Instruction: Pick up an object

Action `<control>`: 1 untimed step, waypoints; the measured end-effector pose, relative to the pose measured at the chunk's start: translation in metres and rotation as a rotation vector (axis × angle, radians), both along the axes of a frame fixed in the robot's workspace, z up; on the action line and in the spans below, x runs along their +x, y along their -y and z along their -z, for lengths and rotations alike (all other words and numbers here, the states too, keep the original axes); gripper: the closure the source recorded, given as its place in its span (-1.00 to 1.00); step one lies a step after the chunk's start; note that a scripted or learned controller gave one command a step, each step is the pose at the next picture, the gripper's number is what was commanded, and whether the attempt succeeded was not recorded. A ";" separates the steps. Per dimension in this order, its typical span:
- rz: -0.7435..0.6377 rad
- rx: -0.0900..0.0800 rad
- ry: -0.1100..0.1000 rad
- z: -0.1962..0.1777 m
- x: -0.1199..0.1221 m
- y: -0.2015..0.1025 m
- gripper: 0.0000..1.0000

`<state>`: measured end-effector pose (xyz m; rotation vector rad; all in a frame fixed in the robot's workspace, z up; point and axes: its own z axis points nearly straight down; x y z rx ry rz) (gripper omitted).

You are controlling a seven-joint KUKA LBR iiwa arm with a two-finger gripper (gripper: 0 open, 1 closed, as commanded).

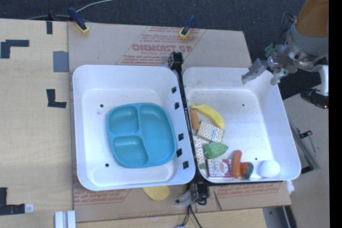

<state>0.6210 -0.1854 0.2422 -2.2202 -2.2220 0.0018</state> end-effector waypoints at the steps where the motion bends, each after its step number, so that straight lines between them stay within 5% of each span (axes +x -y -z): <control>1: -0.002 0.002 -0.001 0.059 -0.009 -0.130 -1.00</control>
